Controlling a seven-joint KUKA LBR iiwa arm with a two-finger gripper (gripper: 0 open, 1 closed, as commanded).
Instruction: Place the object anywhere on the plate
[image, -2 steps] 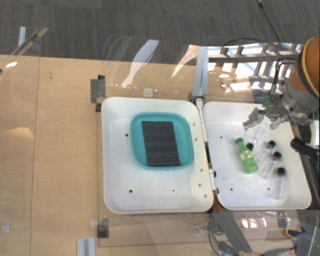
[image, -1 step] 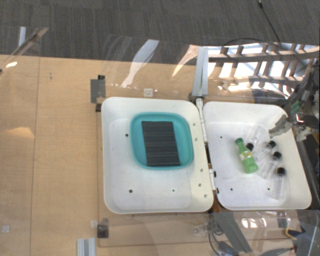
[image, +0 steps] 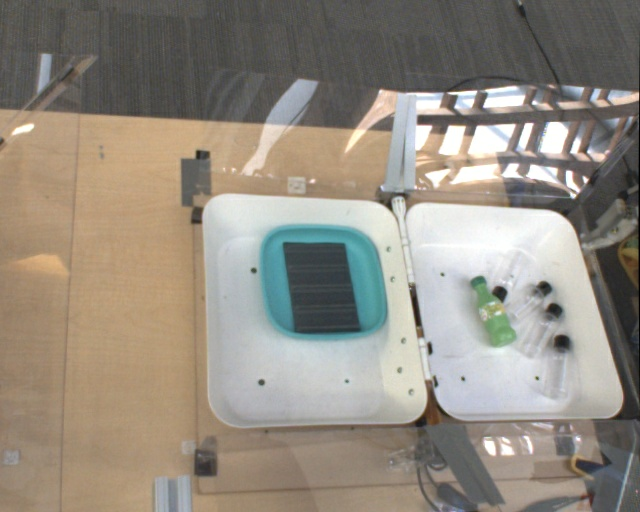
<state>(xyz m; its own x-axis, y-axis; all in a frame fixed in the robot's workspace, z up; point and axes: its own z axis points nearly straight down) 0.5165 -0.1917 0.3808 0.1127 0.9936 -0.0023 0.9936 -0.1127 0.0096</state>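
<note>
A teal square plate (image: 274, 290) lies in the left white bin (image: 230, 390), and a dark ribbed rectangular pad (image: 321, 287) rests flat on its middle. In the right white bin (image: 450, 390) a small green bottle (image: 493, 313) lies on its side. Beside it lie several clear plastic bottles with black caps (image: 543, 320), close together toward the bin's right side.
A grey metal post (image: 402, 145) rises behind the seam between the two bins. A metal frame (image: 530, 130) stands at the back right. Light wooden bench surface (image: 100, 300) stretches to the left of the bins.
</note>
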